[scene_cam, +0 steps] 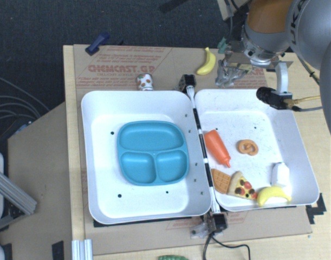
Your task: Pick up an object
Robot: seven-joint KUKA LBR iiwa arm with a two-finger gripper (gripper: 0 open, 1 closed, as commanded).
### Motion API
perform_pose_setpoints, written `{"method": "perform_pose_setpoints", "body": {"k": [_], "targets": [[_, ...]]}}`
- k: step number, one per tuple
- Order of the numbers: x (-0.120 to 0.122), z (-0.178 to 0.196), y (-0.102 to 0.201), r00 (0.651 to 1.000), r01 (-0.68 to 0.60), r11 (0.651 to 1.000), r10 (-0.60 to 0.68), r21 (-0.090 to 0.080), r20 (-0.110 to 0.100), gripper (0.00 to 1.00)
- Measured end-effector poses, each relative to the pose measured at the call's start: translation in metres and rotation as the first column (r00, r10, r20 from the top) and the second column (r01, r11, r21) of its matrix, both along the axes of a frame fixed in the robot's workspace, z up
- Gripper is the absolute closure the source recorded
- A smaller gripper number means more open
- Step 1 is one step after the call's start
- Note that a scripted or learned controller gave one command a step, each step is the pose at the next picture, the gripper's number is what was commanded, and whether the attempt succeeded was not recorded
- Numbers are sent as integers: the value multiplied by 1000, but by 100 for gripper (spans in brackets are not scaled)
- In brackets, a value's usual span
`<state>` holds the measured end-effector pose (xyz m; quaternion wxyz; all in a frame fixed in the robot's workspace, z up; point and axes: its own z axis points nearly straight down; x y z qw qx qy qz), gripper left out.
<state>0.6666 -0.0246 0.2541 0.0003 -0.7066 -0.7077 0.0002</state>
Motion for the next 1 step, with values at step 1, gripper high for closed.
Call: {"method": "perform_pose_setpoints", "body": {"k": [1], "targets": [[0, 0, 0, 1000, 1, 1000, -1, -1, 0, 0]]}}
